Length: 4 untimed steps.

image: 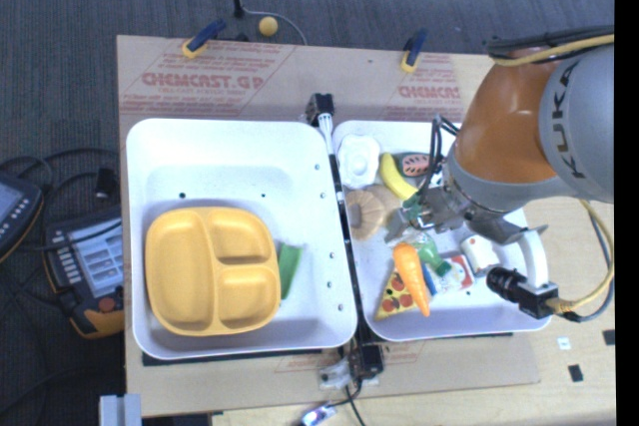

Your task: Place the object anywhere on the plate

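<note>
The arm (544, 130) enters from 3 o'clock and hangs over the right bin (449, 319), its orange band and wrist housing covering the claw (424, 214); whether the claw is wide, narrow or loaded cannot be told from this angle. Judged by its position, the claw is working among the toy foods heaped at the 9 o'clock side of that bin: a banana (396, 177) and a white piece (359, 158) toward 12 o'clock, a tan piece (371, 208) against the dividing wall, a carrot (410, 278) and a pizza slice (393, 299) toward 6 o'clock. Which one is the task object cannot be determined; none sits on the plate. The yellow compartment plate (212, 266) lies in the left bin (200, 150), at its 7 o'clock region, with a green item (289, 266) touching its 3 o'clock edge. Plate and stock occupy separate bins, so each transfer must cross the central wall. The board on the worktop (205, 83) reads "CHEMCAST GP" in red; the arm casing shows "KU", probably KUKA
</note>
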### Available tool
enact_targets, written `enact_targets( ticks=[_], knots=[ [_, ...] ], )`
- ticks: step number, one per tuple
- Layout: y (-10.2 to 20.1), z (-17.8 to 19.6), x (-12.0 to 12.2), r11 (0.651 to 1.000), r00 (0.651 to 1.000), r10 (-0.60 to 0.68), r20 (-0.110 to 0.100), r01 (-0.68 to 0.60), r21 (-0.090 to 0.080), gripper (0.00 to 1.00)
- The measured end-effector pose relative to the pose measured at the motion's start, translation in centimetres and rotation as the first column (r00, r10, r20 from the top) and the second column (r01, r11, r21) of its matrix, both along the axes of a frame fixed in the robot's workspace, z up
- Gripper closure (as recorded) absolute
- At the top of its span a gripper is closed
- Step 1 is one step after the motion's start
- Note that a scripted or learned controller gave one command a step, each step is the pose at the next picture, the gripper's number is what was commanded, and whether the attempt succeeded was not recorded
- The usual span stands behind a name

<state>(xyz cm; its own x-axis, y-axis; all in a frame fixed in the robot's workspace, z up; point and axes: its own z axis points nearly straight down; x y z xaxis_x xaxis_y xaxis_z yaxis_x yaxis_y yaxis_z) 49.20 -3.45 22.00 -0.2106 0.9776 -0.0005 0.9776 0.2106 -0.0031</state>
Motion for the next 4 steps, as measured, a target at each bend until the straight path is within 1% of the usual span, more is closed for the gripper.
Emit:
enact_targets(
  ticks=[1,2,3,4],
  knots=[
    [6.8,3.6,-0.8,0.982,0.982,-0.188,0.001,0.188,0.0,1.0],
    [6.7,3.5,-0.8,0.982,0.982,-0.189,0.0,0.189,-0.002,0.0],
    [11.1,2.6,3.1,0.982,0.982,-0.187,-0.002,0.187,-0.002,0.0],
    [16.4,-10.3,5.1,0.98,0.98,-0.2,-0.015,0.2,-0.009,0.0]
  ],
)
